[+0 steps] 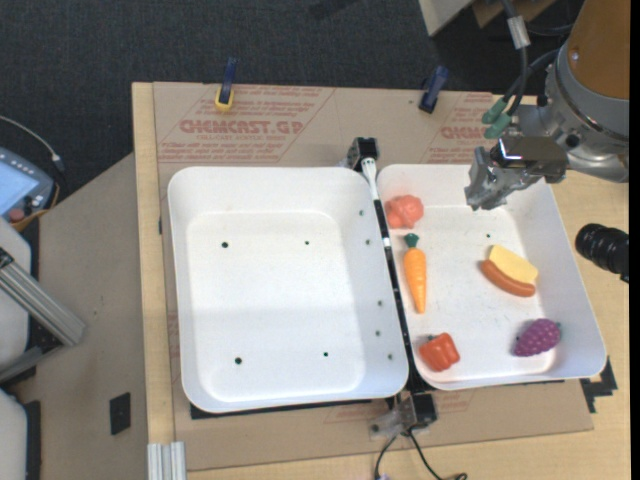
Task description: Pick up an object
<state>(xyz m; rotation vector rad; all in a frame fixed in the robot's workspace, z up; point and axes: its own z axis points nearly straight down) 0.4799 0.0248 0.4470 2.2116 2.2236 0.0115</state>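
The gripper [487,196] hangs over the far part of the right bin [570,268], near its back wall, and nothing is seen between its fingers. From this angle I cannot tell if the fingers stand open or closed — they look like one dark grey cluster pointing down.

The task names no special object, so any of the five toys in the right bin may serve. The pink lump [404,211] lies in the far left corner of this bin, not far from the gripper. The carrot [415,279] lies just below it, along the left wall, with its green top toward the lump. The bread slice [511,271] is in the middle right, the red pepper [438,352] at the near left, and the grapes [537,337] at the near right corner. All lie apart from each other. The left bin [200,268] holds no toy.

In my judgement the step in hand is the approach — no grasp is made yet. The next move calls for choosing one toy, placing the gripper straight above it, and descending with the fingers on both sides of it. The pink lump and the carrot sit close to the wall, so a finger could strike the rim there; the bread slice has more free room around it.
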